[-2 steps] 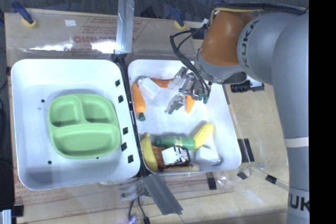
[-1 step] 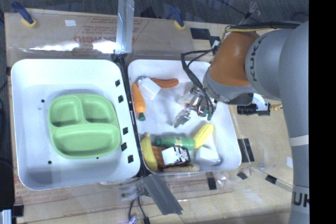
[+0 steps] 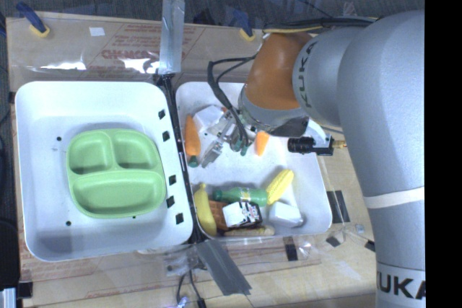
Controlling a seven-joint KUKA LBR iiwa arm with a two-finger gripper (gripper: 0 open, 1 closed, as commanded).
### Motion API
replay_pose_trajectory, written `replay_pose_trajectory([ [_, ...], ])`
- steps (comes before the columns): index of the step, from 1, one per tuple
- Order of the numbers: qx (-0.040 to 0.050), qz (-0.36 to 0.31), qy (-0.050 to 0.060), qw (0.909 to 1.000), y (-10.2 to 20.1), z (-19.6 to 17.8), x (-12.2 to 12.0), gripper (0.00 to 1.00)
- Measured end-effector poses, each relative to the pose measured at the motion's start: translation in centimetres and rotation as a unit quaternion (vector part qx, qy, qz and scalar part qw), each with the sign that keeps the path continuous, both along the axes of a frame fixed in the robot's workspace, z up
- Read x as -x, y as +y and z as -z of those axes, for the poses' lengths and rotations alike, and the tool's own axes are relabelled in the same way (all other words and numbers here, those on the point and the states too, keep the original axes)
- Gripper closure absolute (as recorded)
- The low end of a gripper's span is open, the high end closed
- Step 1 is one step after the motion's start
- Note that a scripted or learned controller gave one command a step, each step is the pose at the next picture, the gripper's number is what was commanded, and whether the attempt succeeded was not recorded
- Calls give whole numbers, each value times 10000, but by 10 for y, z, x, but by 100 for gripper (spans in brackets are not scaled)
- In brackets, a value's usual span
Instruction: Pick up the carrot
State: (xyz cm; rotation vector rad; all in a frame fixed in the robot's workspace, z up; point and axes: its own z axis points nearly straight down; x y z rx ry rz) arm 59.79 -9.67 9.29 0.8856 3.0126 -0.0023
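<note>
The carrot (image 3: 191, 135) is a slim orange stick lying lengthwise against the left wall of the right bin (image 3: 317, 177). My gripper (image 3: 210, 143) hangs low in that bin just right of the carrot, with its metal fingers (image 3: 214, 152) pointing down-left. They look spread, and nothing shows between them. The carrot lies beside the fingertips, not inside them. A second short orange piece (image 3: 262, 143) with a green end lies right of the wrist.
The near half of the right bin holds a banana (image 3: 204, 209), a green bottle (image 3: 242, 195), a yellow corn cob (image 3: 280, 185), a white block (image 3: 286, 213) and a small printed box (image 3: 242, 213). The left bin (image 3: 29, 155) holds a green divided plate (image 3: 114, 173).
</note>
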Motion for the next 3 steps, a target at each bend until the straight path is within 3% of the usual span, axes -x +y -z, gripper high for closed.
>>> replay_pose_trajectory([
  [1, -4, -33, -1, 10000, 1, -10, -1, 100],
  [2, 9, -664, -8, 9978, -111, -2, 21, 100],
  [3, -12, 355, -13, 9994, -30, -49, -18, 100],
])
